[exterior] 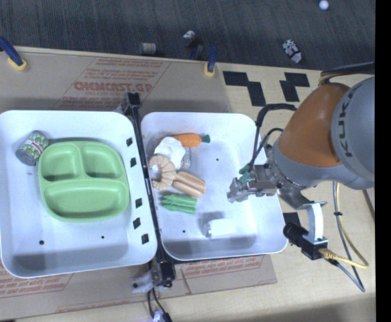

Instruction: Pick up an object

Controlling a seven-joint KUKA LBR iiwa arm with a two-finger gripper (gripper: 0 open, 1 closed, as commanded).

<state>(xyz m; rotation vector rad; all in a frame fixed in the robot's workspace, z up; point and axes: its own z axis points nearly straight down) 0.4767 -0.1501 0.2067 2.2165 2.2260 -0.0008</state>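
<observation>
The arm [329, 139] reaches in from the right over the right bin [265, 243], its gripper [239, 190] low near that bin's right wall; whether it is open or closed cannot be told, and nothing shows between its tips. This looks like the approach step, nothing lifted yet. The left bin [11, 247] bears a green tray [82, 180] and a can [31, 146]. The pickable things crowd the right bin's left half: bread roll [182, 183], carrot [190, 139], green beans [178, 203]. Bare floor lies between gripper and cluster, so a leftward move has room.
</observation>
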